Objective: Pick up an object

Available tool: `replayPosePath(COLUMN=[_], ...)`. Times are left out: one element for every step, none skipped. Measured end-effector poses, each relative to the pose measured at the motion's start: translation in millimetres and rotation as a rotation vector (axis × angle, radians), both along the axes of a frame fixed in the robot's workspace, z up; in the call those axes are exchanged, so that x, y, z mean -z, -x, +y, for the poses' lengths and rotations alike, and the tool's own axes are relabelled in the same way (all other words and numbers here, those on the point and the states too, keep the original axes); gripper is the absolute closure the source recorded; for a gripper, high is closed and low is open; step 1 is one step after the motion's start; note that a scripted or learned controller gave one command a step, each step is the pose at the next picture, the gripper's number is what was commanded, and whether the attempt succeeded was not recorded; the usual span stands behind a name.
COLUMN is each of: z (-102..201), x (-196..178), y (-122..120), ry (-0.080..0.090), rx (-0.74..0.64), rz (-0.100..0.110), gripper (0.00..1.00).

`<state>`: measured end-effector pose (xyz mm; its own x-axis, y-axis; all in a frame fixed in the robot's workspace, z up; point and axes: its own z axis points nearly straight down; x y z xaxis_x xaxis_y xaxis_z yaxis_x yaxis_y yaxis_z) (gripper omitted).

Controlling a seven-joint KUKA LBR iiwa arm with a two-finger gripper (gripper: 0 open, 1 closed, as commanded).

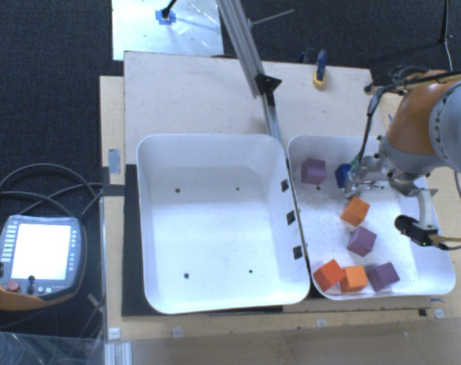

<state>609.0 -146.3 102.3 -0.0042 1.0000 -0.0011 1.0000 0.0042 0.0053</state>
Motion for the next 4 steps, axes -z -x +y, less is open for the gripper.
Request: replayPosePath(z=[5, 2, 2, 61], x=[-58, -104, -123, -116], y=[6, 8, 7, 9], ry=[0.0, 0.0, 0.0, -0.003], rx=[0.0, 0.001, 0.0, -0.006], rz=[-0.002, -0.002, 0.001, 0.004], gripper=[1.0, 1.0, 1.0, 1.0])
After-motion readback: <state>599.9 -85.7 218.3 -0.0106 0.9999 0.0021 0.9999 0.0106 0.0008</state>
